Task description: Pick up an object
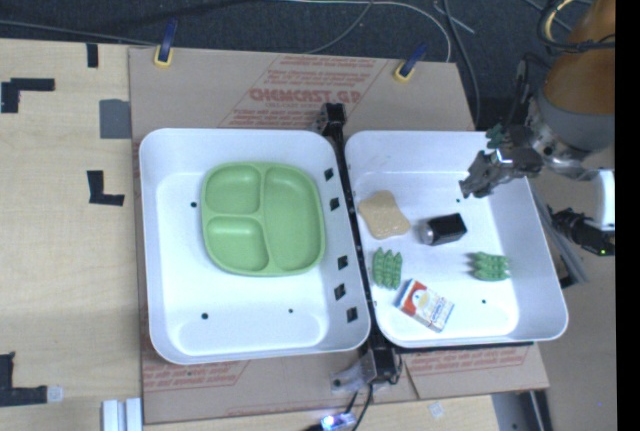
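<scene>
Hovering gripper [482,177] | right bin [530,219] far-right edge | black cylinder [441,230] near

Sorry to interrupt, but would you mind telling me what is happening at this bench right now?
A grey robot arm with an orange band reaches in from the right, its tool poised over the right white bin. Nothing is between its fingers. Below lie a tan sponge-like block, a dark cylinder, two small green toys and a small printed box. The left white bin holds a green divided plate.

one fixed camera above the bench looks down at a slant on both white bins [160,249].
</scene>
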Motion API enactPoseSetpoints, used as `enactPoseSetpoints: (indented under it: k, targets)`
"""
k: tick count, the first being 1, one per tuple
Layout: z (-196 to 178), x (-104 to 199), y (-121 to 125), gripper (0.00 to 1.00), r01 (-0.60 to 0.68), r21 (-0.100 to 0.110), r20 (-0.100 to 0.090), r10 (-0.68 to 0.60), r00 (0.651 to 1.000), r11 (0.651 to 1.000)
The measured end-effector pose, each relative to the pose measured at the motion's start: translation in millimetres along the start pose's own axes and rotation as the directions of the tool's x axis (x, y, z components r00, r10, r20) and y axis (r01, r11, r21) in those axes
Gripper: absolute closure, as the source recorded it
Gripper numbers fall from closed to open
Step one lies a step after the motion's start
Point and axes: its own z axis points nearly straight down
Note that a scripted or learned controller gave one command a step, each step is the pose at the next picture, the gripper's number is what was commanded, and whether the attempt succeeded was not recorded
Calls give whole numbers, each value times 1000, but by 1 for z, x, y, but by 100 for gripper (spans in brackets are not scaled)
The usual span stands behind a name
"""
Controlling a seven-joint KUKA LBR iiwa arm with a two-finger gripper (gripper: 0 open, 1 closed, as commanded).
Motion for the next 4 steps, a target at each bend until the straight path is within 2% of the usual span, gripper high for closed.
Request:
enactPoseSetpoints:
  k: [1,2,4]
  targets:
    - [-4,54,10,100,6,2,-2,-6,1000,1000]
    - [13,103,15,100,5,5,-2,-5,1000,1000]
    - [23,205,34,100,6,5,-2,-6,1000,1000]
